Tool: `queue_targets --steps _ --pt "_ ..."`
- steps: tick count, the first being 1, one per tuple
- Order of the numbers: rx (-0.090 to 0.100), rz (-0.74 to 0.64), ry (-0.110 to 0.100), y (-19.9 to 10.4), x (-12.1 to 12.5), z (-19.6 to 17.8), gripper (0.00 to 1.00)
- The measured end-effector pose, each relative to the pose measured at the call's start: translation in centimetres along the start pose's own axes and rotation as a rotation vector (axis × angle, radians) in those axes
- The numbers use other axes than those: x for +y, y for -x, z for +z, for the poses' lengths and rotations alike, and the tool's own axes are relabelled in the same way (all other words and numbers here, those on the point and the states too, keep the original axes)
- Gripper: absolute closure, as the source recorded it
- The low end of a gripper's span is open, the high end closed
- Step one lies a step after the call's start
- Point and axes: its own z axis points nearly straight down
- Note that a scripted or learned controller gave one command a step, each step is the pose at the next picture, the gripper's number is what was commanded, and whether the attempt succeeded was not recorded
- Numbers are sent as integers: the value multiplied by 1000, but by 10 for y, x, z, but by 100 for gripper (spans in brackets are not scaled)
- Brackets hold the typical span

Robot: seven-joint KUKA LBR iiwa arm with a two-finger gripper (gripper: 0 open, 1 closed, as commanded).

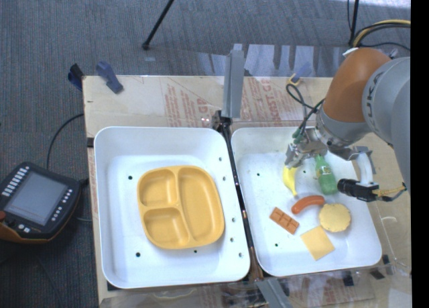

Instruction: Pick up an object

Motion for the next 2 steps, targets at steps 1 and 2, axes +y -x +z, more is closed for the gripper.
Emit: queue_targets --steps 1,2 --pt "0 0 -1 0 0 1 0" --pt "1 281 -6 -35 -52 24 0"
